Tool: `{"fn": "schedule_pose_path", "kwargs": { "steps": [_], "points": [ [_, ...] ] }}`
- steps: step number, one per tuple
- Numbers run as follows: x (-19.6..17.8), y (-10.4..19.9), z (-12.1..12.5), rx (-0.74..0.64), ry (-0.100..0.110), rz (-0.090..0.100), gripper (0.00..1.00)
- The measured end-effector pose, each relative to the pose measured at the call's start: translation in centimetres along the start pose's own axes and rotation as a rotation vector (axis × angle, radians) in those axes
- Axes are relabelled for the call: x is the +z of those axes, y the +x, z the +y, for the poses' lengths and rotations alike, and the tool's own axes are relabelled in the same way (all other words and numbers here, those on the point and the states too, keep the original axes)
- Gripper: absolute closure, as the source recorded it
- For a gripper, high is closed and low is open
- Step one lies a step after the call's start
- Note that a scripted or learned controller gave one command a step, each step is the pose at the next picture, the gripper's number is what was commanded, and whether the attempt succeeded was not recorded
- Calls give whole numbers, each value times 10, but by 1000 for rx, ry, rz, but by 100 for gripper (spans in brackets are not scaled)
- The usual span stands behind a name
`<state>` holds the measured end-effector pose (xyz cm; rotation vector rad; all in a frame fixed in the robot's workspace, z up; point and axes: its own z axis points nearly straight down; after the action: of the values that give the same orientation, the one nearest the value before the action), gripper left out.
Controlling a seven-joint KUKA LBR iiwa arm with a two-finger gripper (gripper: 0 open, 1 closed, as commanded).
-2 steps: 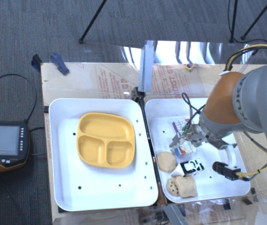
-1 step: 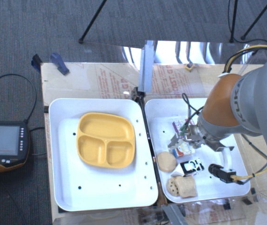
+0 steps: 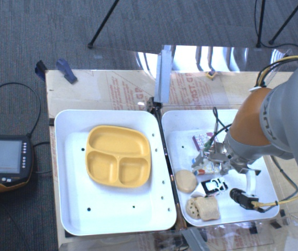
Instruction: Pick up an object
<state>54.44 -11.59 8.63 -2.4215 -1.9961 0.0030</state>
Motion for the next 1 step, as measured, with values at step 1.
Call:
{"fn": "schedule_pose_path", "kwargs": {
  "steps": [1],
  "points": [
    [-7, 0, -1, 0, 7, 2, 100]
  ]
}}
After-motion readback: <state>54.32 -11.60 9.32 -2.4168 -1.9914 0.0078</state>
